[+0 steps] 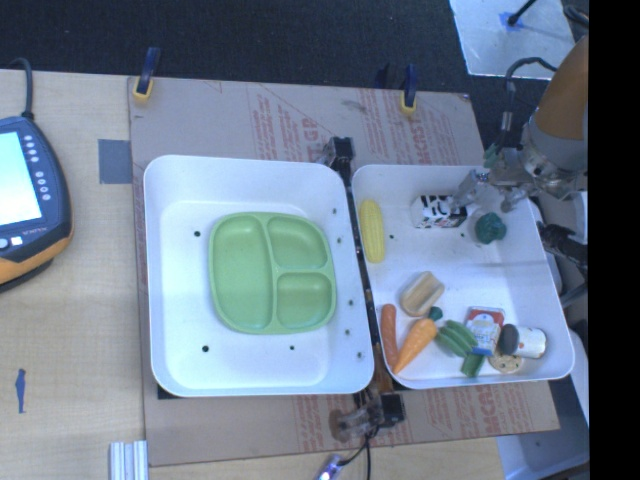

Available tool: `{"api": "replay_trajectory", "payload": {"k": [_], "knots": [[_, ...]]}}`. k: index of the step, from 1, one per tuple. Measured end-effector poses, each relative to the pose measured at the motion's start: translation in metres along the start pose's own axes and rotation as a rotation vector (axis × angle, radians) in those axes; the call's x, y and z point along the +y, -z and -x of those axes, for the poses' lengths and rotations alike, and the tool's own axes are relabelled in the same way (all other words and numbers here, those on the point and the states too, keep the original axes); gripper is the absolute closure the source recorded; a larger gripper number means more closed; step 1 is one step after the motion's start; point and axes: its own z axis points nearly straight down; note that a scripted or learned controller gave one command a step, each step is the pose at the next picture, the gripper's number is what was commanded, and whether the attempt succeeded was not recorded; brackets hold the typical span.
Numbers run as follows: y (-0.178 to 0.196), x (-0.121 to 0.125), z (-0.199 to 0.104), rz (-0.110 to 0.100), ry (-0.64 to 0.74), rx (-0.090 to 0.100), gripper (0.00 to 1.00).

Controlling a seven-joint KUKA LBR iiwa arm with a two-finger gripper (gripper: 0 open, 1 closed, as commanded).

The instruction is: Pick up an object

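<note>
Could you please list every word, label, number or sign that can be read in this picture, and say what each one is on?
No text can be read here.
Red print repeated across the cardboard sheet under the bins: too faint and blurred to read.
Red and white packet in the right bin: a label shows, too small to read.
Handheld control pad at the left edge: lit screen and buttons, no legible characters.

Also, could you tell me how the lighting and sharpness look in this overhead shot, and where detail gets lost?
In the camera view, light is bright and even; the white right bin nearly washes out, with soft shadows under the corn cob and carrot. The green divided tray reads cleanly. The tool is soft and cluttered, so detail there blurs, as do the small packets at the bin's lower corner.
</note>
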Motion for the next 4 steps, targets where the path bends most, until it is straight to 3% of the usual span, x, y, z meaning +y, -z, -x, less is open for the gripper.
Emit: {"api": "replay_trajectory", "payload": {"k": [1,2,3,4], "knots": [[0.030,-0.020,-0.107,-0.001,0.002,0.002,0.00],[0.058,-0.047,-0.038,0.000,-0.004,-0.001,0.00],[0.000,-0.177,-0.056,-0.004,0.000,0.002,0.00],[-0.045,-0.107,0.004,-0.001,-0.001,0.001,0.00]]}}
